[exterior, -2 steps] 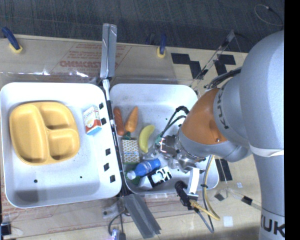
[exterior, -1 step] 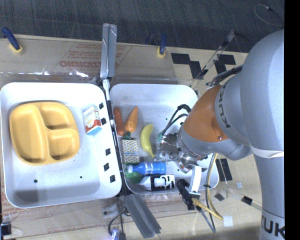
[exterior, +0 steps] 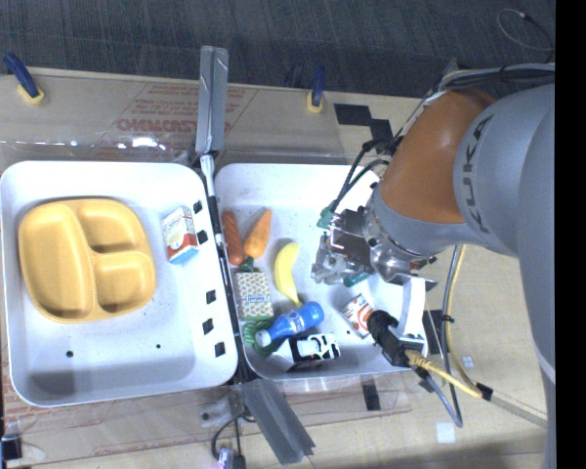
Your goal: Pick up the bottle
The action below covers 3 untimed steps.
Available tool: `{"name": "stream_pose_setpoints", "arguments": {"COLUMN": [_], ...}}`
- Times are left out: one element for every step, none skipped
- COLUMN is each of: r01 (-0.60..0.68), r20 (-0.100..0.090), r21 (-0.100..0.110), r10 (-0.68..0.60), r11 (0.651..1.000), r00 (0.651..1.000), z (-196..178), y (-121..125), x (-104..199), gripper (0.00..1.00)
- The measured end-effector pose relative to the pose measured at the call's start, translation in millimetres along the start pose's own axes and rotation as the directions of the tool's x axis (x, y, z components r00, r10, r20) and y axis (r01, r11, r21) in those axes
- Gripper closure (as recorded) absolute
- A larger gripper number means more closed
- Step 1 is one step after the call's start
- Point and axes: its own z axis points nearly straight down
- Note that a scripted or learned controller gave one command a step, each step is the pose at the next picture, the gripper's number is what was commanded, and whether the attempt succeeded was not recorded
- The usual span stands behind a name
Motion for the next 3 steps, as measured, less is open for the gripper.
{"name": "stream_pose_setpoints", "arguments": {"r01": [0.0,0.366,0.373], "r20": [0.0,0.006,0.005], "r21": [0.001,-0.012,-0.019], "r10": [0.0,-0.366,-0.373], "r11": [1.0,0.931,0.928], "r00": [1.0,0.931,0.928], "z": [0.2,159.2,148.5], "y": [-0.1,13.6,16.1], "x": [-0.1,-35.6,-32.3], "gripper": [0.0,0.0,1.0]}}
